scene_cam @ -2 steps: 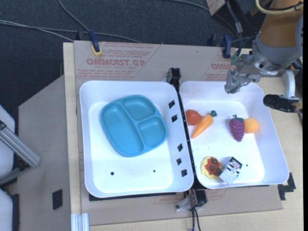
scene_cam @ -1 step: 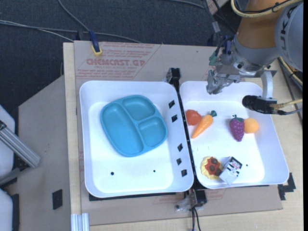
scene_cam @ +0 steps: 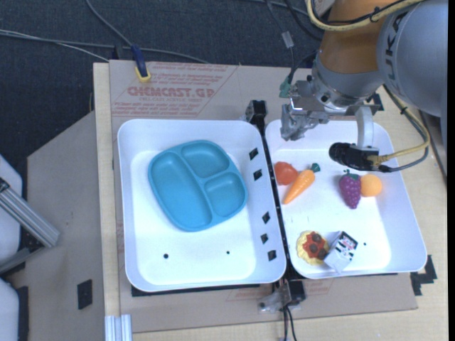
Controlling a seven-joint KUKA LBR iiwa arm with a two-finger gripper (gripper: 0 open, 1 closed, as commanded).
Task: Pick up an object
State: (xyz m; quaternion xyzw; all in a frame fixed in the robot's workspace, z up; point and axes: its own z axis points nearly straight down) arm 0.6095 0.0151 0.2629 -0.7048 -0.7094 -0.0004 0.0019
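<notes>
Two shallow white bins sit side by side on a cardboard-topped bench. The left bin [scene_cam: 135,247] holds a blue divided plate [scene_cam: 197,183], lying flat in the bin's upper-centre area, its three compartments facing up.

The right bin [scene_cam: 398,244] holds the loose items. A toy carrot [scene_cam: 299,184] lies near the bin's left wall, in the centre-right of the frame; its long axis runs diagonally, orange tip toward the lower left, green stem end toward the upper right. Touching or just beside its lower half, to the left, is a red-orange rounded piece [scene_cam: 285,172]. Further right lies a purple grape bunch [scene_cam: 349,189], long axis near vertical, narrow end toward the bottom of the frame, with an orange ball-shaped fruit [scene_cam: 370,185] just beside it on the right. Near the bin's lower edge sit a small pizza-like disc [scene_cam: 312,245] and a white, black-marked block [scene_cam: 340,250], touching.

The arm enters from the upper right. The gripper [scene_cam: 297,128] hangs over the upper left corner of the right bin — above the carrot and apart from it. Its fingers point downward; nothing is visible between them, and whether they are spread or closed cannot be told from this angle. A black cylindrical fitting [scene_cam: 352,155] projects beside the wrist, over the bin's upper middle.
</notes>
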